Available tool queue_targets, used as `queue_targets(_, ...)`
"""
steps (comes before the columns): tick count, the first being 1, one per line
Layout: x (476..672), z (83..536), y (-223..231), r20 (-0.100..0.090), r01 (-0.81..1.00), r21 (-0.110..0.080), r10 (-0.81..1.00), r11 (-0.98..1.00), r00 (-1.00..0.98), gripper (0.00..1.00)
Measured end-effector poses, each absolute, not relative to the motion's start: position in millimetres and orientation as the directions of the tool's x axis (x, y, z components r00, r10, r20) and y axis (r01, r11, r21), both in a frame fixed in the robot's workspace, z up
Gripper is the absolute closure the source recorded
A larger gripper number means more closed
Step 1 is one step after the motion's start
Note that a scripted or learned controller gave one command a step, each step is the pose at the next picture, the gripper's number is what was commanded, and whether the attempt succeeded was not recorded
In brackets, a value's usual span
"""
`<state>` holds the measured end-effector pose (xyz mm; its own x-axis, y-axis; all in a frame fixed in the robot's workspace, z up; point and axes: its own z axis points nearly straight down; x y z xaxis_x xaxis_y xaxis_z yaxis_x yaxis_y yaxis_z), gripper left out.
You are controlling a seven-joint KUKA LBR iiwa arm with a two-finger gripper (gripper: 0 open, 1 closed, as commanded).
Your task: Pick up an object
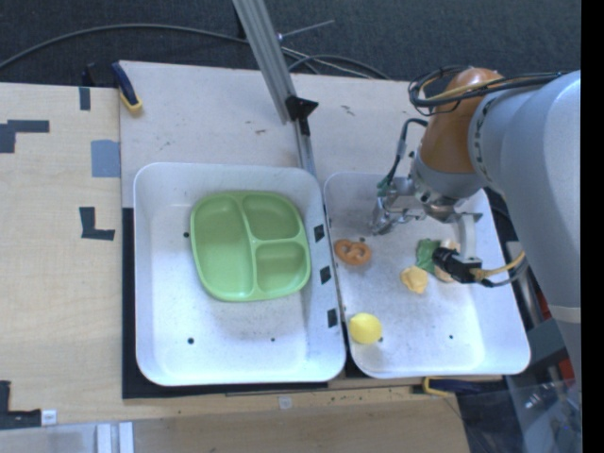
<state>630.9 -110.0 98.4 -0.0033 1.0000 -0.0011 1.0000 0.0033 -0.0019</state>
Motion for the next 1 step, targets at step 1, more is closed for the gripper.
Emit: queue_targets(1, 630.7, 146.9, -99.7, 0.0, 1.0, 0.003, 1.0, 0.003, -0.003, 1.0)
